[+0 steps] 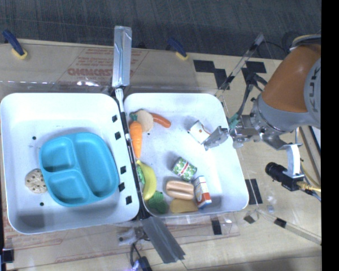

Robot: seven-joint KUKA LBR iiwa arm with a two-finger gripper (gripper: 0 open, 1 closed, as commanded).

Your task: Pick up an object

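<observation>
Arm (288, 86): grey w/ orange band, reached in from right, over right bin's right rim.
Gripper (213, 138): seen just inside right bin (175, 103) near its right wall; small white block (198, 131) touching or just beside it; grip on it can't be told.
Right bin: shallow, white, smooth, rounded corners; objects crowded along left wall and front.
Carrot (135, 139): long, orange, laid along left wall.
Banana (148, 179): curved, yellow, front-left.
Hot dog (180, 189): rounded bun, front.
Green can (184, 167): small, mid-bin.
Open room: bare floor at back and centre-right.
Left bin (22, 112): blue divided tray (78, 167) in middle, round cookie (36, 180) just beside tray's left edge.
</observation>
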